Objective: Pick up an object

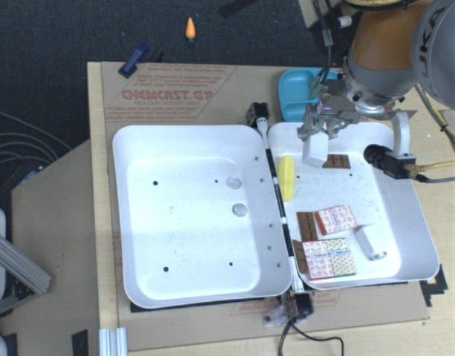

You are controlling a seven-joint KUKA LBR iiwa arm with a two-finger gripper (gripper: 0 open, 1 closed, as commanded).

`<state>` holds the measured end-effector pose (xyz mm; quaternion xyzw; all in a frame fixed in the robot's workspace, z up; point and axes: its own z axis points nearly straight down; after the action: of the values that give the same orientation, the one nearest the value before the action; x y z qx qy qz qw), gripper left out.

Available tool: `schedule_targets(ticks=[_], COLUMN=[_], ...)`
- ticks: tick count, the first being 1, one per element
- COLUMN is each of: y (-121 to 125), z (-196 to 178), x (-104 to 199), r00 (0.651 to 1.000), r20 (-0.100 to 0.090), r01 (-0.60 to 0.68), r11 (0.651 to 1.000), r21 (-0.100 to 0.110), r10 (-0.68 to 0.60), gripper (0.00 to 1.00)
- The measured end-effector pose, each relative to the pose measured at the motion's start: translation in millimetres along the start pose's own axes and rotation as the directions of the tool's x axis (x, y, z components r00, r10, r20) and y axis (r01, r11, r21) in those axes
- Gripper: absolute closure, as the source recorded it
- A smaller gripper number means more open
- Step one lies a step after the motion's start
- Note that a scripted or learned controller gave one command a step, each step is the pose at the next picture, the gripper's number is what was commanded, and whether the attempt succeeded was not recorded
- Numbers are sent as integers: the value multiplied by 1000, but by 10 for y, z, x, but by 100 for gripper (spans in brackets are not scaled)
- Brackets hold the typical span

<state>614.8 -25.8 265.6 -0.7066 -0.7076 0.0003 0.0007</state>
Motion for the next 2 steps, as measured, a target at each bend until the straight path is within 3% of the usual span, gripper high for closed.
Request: schedule_targets(ticks=[1,2], y=[404,404], z=[27,26], x=[-69,-68], r00=[1000,1000], r20=[2,2], r01=[-1,-1], r11=[1000,1000], r21=[-3,-3], r10=[1,1], gripper=[100,0])
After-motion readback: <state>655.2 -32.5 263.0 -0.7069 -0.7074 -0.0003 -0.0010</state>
